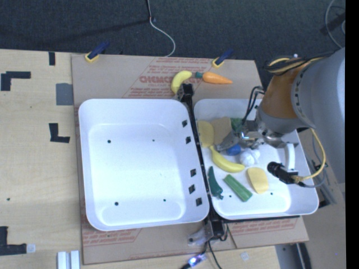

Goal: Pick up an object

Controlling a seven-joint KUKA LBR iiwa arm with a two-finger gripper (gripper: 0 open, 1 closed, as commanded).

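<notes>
The arm reaches in from the right, and my gripper [235, 144] is down in the right bin [286, 207] among the toys. Its tips sit by a small blue piece [234, 149] and just above a yellow banana [226, 162]. Clutter hides the tips. Around it lie a pale yellow piece [206, 133], a white lump [249, 158], a yellow wedge [258, 179], a green cucumber [238, 187] and a dark green pepper [215, 184].
The left bin [134, 161] stands beside the right one. Outside the bins, on the cardboard at the back, lie a second banana [179, 80] and an orange carrot [216, 78]. A black clip [186, 92] sits at the bins' shared rim.
</notes>
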